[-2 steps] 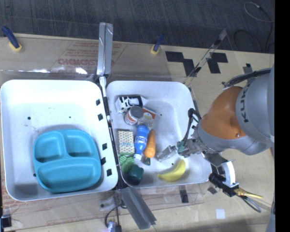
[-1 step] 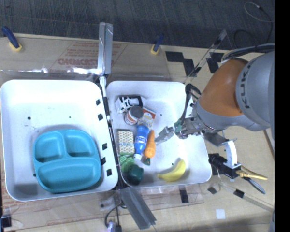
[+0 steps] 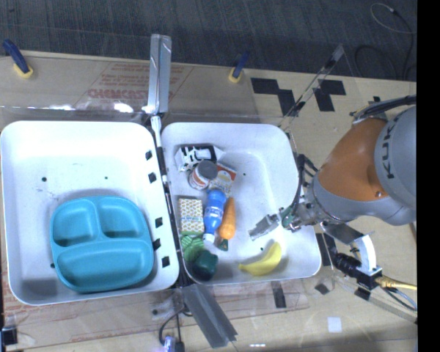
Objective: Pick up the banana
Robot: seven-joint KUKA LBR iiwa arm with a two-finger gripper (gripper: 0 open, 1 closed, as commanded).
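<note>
as seen from above at a slant, two shallow white bins sat side by side on the bench. the left bin [image 3: 15, 196] carried a blue divided tray [image 3: 101, 243] in its near half. the right bin [image 3: 275, 141] held the banana [image 3: 263, 260], lying near the front right corner, apart from a cluster of items along the bin's left side: an orange carrot [image 3: 227, 220], a blue bottle [image 3: 214, 213] and a dark green object [image 3: 202, 262]. the gripper [image 3: 265, 226] hung just above and behind the banana, reaching in from the right; whether it was released or clenched could not be told, and nothing showed in its grasp.
</note>
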